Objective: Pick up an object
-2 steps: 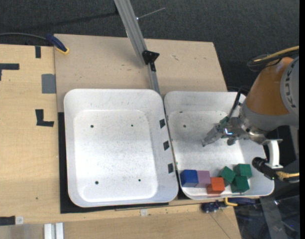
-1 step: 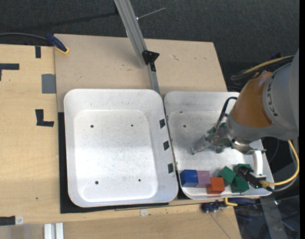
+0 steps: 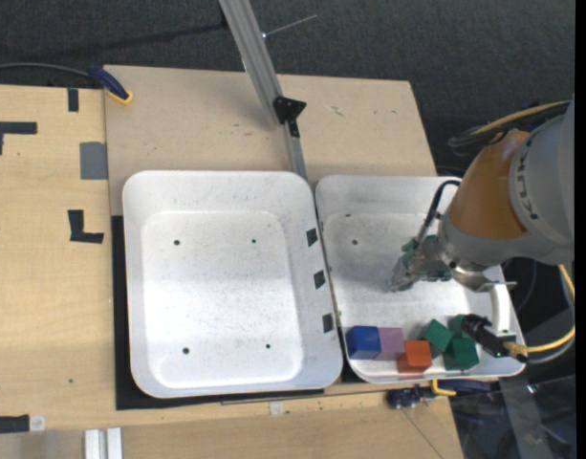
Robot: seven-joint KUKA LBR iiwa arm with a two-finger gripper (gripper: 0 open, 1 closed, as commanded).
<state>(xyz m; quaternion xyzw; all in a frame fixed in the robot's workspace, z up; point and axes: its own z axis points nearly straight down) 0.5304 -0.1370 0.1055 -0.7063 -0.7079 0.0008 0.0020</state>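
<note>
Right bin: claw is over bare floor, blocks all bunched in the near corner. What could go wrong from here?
1. The claw sits above bare floor of the right bin, away from the blocks, so closing here would likely grab nothing.
2. The blue block, pink block, orange block and green blocks crowd together against the near wall; fingers may not fit between them or may catch two.

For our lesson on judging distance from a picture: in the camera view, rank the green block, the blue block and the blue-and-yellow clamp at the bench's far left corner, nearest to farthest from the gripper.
1. Green block, just below the gripper, right bin.
2. Blue block, that bin's lower left corner.
3. Clamp, far upper left on the bench.
</note>
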